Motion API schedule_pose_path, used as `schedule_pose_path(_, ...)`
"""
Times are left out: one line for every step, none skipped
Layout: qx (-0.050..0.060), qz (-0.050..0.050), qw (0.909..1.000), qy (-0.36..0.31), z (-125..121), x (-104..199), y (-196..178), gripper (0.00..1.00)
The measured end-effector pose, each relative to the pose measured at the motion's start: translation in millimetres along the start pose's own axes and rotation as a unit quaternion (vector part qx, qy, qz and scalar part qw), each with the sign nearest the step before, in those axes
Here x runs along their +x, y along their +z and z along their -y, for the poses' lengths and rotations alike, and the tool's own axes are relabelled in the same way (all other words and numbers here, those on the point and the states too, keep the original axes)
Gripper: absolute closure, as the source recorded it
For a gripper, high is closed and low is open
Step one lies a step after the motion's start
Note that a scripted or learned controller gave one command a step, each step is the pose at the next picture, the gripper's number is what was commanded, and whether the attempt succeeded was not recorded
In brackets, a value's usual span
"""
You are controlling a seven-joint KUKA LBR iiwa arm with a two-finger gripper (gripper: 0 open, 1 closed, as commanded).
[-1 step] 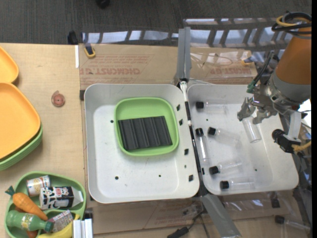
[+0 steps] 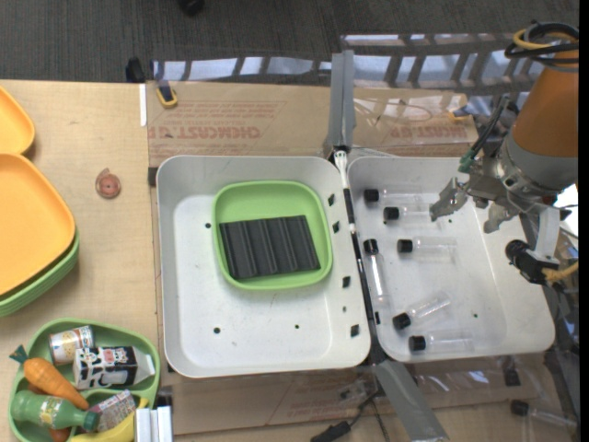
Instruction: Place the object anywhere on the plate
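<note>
At the top of the frame you see dark grey carpet. A light wooden table fills the left side, and brown cardboard lies beside it.

Orange plates; toy-food bowl

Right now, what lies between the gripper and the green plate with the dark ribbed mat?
In the camera view, between the gripper and the green plate lie clear black-capped tubes on the right white bin's floor, then the two bins' adjoining rims.
</note>
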State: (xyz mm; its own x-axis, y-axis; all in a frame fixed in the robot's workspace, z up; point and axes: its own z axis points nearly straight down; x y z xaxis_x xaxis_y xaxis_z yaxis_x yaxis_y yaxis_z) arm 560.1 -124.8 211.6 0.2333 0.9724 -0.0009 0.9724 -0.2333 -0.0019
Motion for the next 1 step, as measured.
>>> schedule_pose_path(0.001,0.000,0.9995,0.032,36.0,59.6,-18.3,0.00)
